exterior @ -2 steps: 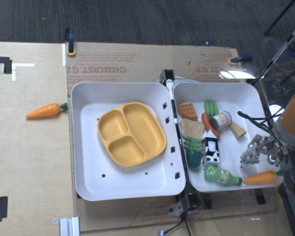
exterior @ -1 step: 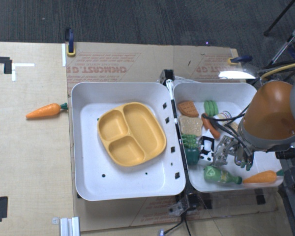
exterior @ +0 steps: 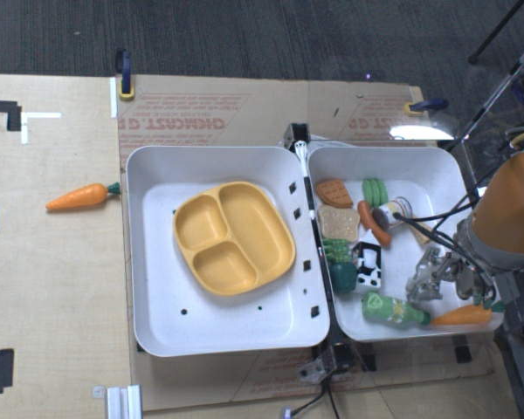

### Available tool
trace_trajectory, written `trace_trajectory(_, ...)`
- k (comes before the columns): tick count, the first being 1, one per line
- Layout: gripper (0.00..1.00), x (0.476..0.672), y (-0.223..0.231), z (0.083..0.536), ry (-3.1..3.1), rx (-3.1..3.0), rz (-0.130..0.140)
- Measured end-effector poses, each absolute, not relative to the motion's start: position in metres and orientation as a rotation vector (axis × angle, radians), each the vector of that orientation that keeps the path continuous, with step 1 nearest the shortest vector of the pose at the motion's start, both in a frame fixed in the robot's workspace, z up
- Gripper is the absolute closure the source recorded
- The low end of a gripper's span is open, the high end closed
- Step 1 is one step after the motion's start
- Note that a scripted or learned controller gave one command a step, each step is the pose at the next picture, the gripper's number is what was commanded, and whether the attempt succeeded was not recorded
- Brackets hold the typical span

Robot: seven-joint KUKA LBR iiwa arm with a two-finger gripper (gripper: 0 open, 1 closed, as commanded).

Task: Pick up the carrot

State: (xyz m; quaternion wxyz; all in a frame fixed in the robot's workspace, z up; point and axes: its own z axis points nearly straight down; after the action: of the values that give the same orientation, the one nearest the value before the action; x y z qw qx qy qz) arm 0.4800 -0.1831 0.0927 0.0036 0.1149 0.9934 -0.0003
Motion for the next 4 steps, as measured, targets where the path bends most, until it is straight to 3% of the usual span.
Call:
trace_trajectory(1,0.0,0.4802,-0.2213,0.0929,3.12,-0.293,-0.001)
trace_trajectory(4,0.0,0.4866,-0.2205,0.0933,2.873,-1.249,-0.005)
